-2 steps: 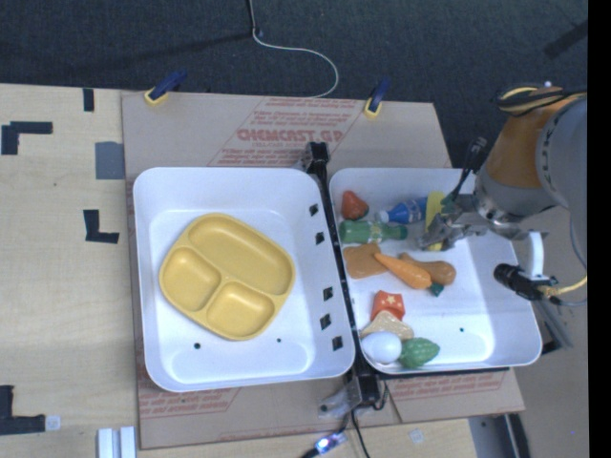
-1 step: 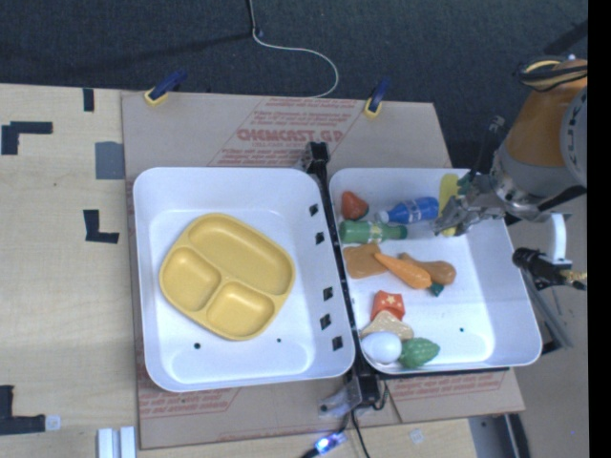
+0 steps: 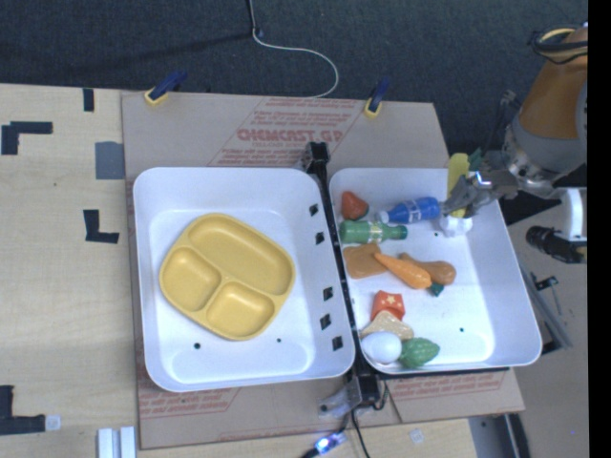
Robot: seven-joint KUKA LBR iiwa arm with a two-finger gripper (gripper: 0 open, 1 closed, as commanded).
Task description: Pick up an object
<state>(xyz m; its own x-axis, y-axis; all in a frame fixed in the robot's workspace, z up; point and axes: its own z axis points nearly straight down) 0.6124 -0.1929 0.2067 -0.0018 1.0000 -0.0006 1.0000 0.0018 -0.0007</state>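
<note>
On the surface (image 3: 57, 256), the left bin (image 3: 153, 256) holds a yellow divided plate (image 3: 226, 275) with three compartments, lying a little toward the bin's left. The right bin (image 3: 496, 294) carries the small things: a red piece (image 3: 354, 204) near its far left corner, a green bottle (image 3: 370, 232) lying on its side just beside it, and a blue bottle (image 3: 417, 210) to that one's right. Below them an orange carrot (image 3: 405, 270) lies across a tan flat piece (image 3: 358, 261). Nearer the front edge sit a red-and-white piece (image 3: 388, 305), a white egg (image 3: 384, 348) and a green lump (image 3: 419, 353), close together. The hand (image 3: 462, 201) hangs over the bin's far right part, just beside the blue bottle; I cannot tell how far it is open, nor whether it grips anything.
</note>
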